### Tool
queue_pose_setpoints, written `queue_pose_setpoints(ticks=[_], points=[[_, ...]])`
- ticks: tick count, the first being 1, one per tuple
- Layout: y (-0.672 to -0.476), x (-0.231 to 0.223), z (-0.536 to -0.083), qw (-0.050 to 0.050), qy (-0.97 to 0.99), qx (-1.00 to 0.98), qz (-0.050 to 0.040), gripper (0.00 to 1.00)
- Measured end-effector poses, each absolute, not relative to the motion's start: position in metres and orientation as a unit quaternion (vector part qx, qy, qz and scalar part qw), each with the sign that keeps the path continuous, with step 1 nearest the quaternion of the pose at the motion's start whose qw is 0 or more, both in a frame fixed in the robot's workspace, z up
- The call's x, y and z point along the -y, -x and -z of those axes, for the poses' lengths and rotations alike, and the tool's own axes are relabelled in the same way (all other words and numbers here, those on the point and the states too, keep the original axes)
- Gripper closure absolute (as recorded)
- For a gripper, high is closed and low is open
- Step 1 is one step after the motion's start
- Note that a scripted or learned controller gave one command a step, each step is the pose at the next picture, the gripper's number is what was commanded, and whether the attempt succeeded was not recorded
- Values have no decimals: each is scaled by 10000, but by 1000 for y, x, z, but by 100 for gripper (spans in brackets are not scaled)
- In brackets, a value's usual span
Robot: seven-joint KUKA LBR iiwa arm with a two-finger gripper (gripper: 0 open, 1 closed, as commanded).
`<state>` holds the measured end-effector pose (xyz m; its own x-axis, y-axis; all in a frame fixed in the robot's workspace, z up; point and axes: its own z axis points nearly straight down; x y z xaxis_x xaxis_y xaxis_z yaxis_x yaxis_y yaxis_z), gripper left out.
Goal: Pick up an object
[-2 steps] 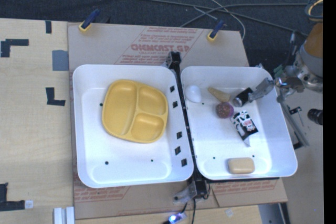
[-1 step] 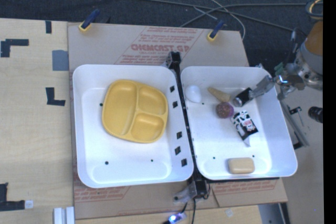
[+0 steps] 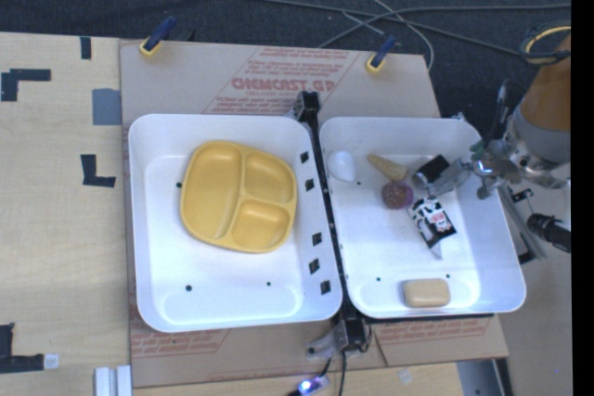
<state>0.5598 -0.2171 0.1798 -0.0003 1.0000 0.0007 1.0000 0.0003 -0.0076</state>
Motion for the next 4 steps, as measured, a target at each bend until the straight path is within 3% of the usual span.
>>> queue_pose_setpoints(ticks=[2, 3, 4], points=[[-551, 220, -84, 22, 7064, 7078, 3, 0], [-554, 219, -98, -11, 7057, 7086, 20, 100], [-553, 214, -159, -14, 7064, 7078, 7, 100]])
